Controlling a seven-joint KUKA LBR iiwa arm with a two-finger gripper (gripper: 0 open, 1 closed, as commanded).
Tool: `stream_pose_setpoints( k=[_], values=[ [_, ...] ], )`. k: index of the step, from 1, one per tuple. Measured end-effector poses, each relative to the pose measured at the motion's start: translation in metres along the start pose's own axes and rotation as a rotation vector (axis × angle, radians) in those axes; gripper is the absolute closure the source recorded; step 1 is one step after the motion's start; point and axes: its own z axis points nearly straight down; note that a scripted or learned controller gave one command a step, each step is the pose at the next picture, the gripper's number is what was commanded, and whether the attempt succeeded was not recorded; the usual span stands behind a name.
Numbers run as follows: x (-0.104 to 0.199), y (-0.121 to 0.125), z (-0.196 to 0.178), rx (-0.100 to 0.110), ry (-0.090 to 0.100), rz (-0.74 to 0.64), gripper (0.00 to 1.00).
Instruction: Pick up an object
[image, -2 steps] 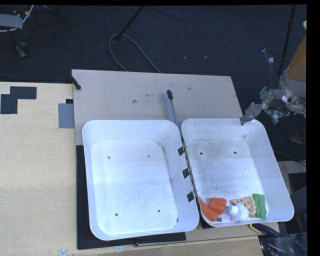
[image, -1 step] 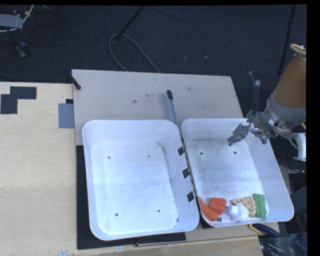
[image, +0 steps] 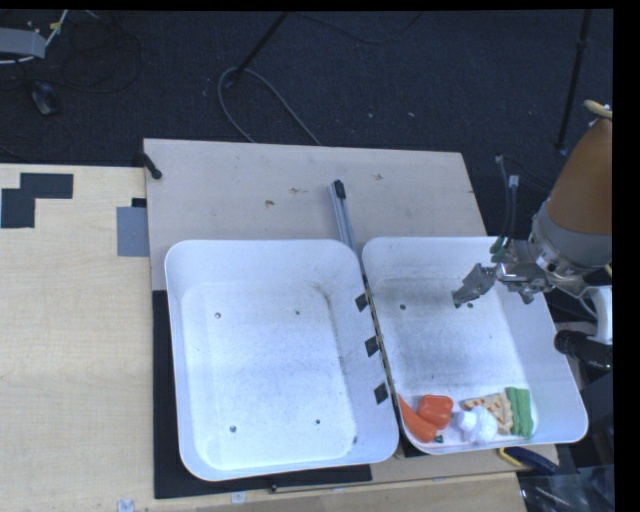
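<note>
Several small objects lie bunched at the near edge of the right bin (image: 440, 330): an orange-red piece (image: 431, 411), a white lump (image: 470, 425), a tan patterned piece (image: 489, 408) and a green piece (image: 520, 410). My gripper (image: 470, 290) hangs over the upper right part of that bin, well above and away from the pile. Nothing shows between its fingers.
The left bin (image: 270, 350) sits beside the right one, joined by black clips (image: 372, 345) along the shared rim. A grey rod (image: 342, 212) lies on the bench behind the bins. Cables run across the dark floor at the back.
</note>
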Motion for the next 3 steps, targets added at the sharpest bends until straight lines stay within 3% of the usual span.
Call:
stream_pose_setpoints(
  k=[3],
  values=[
    [0.107,-0.047,0.015,0.002,0.001,-0.002,0.00]
  ],
)
